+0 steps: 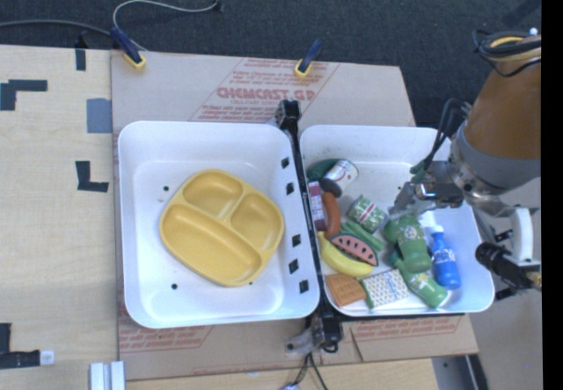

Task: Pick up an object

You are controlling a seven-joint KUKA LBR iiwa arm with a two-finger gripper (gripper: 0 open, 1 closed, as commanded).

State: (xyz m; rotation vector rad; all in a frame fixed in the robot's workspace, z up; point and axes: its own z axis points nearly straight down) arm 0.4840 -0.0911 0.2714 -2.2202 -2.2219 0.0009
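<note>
The right bin holds a heap of small toy foods. Among them are a banana, a watermelon slice, a sausage, a small can, a green packet, a blue bottle, a cracker and green pieces. My gripper hangs low over the right half of this bin, just above the green pieces and beside the blue bottle. I see nothing clearly held in it.
The left bin holds a yellow divided plate. A black divider runs between the bins. The arm's grey and orange body covers the right bin's far right rim. Cardboard and yellow clamps lie behind.
</note>
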